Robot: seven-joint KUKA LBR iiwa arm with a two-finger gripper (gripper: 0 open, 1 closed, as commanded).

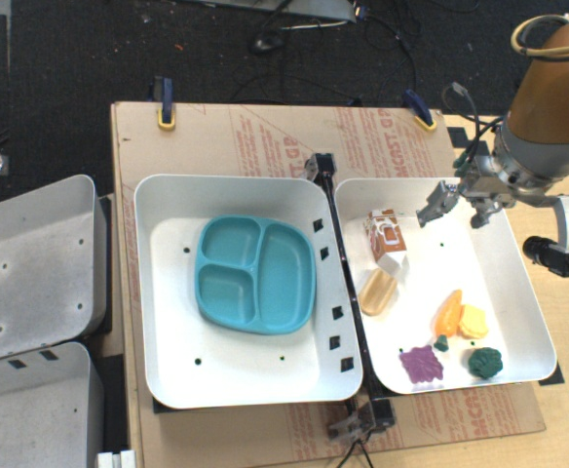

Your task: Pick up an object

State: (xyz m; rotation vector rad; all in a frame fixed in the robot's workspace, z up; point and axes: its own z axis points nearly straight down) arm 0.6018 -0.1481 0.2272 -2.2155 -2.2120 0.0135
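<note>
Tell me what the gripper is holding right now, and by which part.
Nothing. The gripper hangs open above the right bin, apart from the small carton and the other items.

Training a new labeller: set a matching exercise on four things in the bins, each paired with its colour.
Things:
1. divided plate
2. grapes
3. carrot
4. broccoli

Colours:
A. orange
B. dark green
C. teal
D. purple

Pairs: 1-C, 2-D, 3-A, 4-B.
</note>
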